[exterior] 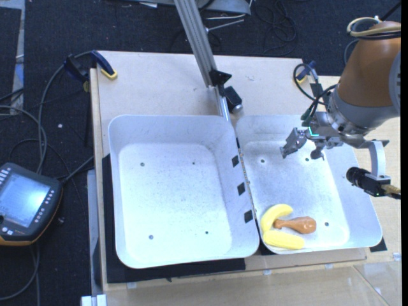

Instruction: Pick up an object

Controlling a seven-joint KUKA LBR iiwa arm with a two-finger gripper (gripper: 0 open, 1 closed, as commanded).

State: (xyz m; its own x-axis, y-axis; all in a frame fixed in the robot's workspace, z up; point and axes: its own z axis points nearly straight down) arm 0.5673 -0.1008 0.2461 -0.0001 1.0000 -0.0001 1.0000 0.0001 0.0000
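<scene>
Gripper [305,146] hangs over the far half of the right bin [344,190], fingers apart, nothing between them. Well apart from the targets.

Targets sit at the near-left corner of the right bin: a yellow toy banana [276,214] curved over the top, a second yellow piece [284,240] lying flatter just below it near the bin's front rim, and an orange-brown drumstick-shaped toy [299,224] wedged between them, fat end toward the right. All three look to be touching. Smooth, glossy, rounded, probably hard plastic.

Risks, as judged from here:
- Cluster is tight. Fingers coming down on one piece likely land on a neighbour and shove the pile instead of straddling anything.
- Pile sits just beside the left wall and front rim of the right bin, where the floor curves up. One finger may hit the wall or ride the slope, so closure ends off-centre.
- Curved, slick shapes: a pinch across the banana's bend could squirt it out sideways.
- Drumstick's thin end tapers, so a grip there probably slips; the fat end is the safer bet.

Left bin [127,171] isn't relevant to the pick.
</scene>
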